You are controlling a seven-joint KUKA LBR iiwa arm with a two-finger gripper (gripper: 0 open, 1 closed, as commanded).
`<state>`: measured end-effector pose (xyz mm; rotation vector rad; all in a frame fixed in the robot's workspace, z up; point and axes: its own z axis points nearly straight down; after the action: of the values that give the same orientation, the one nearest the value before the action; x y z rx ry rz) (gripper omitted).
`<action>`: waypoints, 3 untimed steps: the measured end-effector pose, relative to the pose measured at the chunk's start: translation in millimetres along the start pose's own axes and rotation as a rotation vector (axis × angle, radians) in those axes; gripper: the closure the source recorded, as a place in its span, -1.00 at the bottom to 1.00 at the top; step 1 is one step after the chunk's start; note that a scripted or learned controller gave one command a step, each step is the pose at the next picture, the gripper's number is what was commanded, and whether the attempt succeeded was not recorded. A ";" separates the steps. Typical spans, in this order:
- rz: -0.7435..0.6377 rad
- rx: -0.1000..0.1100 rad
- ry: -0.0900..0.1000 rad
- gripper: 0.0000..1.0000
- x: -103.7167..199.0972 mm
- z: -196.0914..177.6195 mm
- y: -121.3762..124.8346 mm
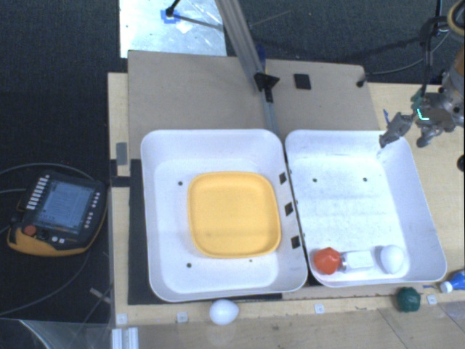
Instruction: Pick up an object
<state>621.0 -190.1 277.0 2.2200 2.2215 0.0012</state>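
Bench front edge: a white egg-shaped object (224,312) lies outside the bins, just below the left bin (156,195); a dark green ball (407,299) and a blue-and-white item (454,283), cut off by the frame, sit near the right bin's lower corner
Right bin (349,158): along its near wall lie an orange-red ball (327,260), a white oblong piece (358,260) touching it, and a white ball (391,258) just beside that; white on white, their outlines are hard to make out
Left bin: holds a yellow square plate (234,214) lying flat at its centre
Left of the bench: a control pendant (57,212) on the dark floor
Gripper (410,131): above the right bin's far right corner, well apart from the objects; fingers spread apart, nothing between them; arm mostly cut off
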 end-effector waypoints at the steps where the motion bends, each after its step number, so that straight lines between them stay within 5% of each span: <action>1: 0.000 0.000 0.000 -1.00 0.0 0.0 0.0; 3: 0.000 0.003 0.001 -1.00 3.6 103.4 0.8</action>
<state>621.9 -186.6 173.6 2.2224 2.2232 -0.0019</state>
